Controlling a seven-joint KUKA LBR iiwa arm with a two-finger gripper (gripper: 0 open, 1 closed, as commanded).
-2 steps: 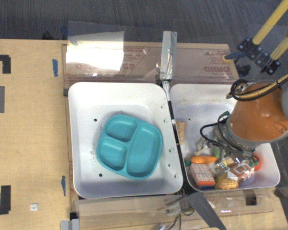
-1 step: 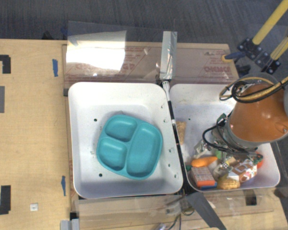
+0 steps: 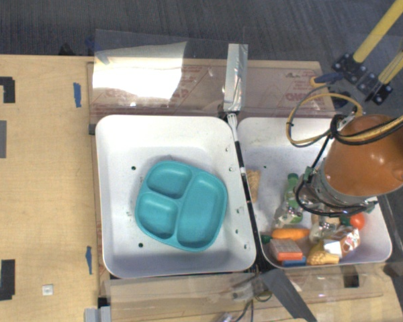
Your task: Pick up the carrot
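The carrot point(image 3: 290, 234) is a small orange piece lying near the front of the right bin point(image 3: 269, 146), among other toy foods. My gripper point(image 3: 320, 218) hangs low over the right bin, just right of and slightly behind the carrot, with the orange wrist band above hiding most of it. Nothing shows held in it.
A teal divided plate point(image 3: 181, 204) sits in the left bin point(image 3: 121, 153). Around the carrot lie a red-and-blue block point(image 3: 289, 251), a yellow piece point(image 3: 318, 253), a red item point(image 3: 356, 221) and a green one point(image 3: 293, 180). Cables loop behind the arm.
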